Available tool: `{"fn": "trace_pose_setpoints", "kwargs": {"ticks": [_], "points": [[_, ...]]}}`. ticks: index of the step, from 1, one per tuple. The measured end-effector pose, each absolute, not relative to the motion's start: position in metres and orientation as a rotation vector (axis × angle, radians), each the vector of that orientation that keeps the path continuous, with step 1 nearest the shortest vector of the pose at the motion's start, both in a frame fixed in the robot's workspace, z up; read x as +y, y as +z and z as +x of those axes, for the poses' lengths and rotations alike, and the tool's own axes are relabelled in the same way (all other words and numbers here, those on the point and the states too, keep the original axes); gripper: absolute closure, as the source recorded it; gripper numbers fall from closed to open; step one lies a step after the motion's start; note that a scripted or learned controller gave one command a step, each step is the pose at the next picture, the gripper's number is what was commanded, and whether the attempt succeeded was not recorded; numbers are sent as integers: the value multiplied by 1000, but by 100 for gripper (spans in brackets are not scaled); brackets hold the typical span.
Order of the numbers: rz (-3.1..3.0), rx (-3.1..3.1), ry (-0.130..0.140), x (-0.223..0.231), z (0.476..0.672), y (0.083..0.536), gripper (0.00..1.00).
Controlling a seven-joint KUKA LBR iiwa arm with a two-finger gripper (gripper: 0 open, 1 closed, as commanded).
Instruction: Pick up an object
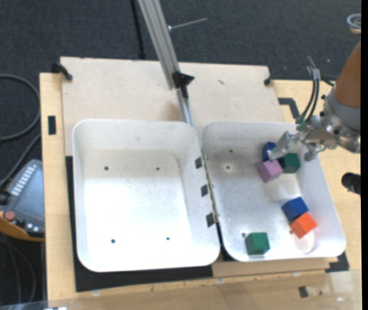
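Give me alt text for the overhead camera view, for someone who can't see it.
A grey robot arm reaches in from the right, its gripper low over a purple block, a dark green block and a partly hidden blue block in the right white bin. Nearer the front lie another blue block, an orange block and a green block. The left white bin sits beside it.

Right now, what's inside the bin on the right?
The right bin holds a purple block, two green blocks, blue blocks and an orange block. The gripper partly hides one blue block.
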State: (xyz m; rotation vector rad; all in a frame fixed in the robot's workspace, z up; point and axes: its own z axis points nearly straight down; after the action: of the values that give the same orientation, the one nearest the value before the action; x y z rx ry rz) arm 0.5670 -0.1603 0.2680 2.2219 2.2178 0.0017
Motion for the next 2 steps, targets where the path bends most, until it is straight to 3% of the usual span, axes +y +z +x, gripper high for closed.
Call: {"fn": "trace_pose_setpoints", "kwargs": {"ticks": [1,2], "points": [[2220,2227,-6,-180,638,143,0],[2227,2223,-7,-175,572,110,0]]}}
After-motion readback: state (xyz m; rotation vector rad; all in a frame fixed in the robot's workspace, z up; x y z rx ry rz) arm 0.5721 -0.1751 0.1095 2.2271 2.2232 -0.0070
